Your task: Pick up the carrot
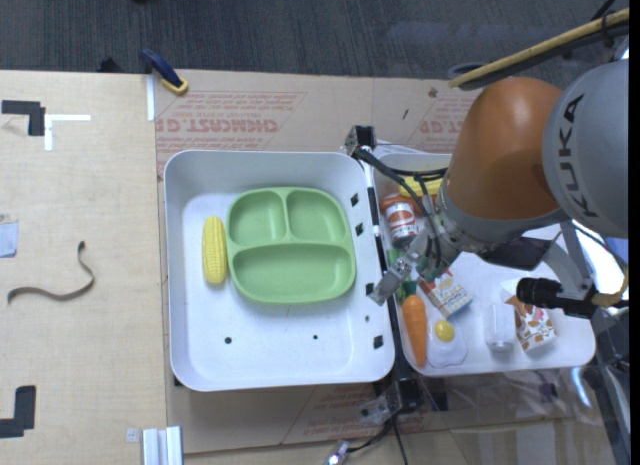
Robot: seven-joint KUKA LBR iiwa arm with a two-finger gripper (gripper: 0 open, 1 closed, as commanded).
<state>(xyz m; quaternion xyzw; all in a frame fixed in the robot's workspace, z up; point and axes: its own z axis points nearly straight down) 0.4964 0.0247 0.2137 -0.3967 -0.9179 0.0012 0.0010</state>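
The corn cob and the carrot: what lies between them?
In the camera view, the green divided plate and the bins' adjoining walls lie between the corn cob and the carrot.

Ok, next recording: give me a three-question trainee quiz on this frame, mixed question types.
1. True or false: the carrot lies in the left bin.
2. What lies beside the green divided plate, on its left? A) a corn cob B) a banana C) a spoon
3. Fill in: the hand hovers near the top end of the ____.

Key:
1. False; it lies in the right bin, along its left wall.
2. A, the corn cob.
3. Carrot.
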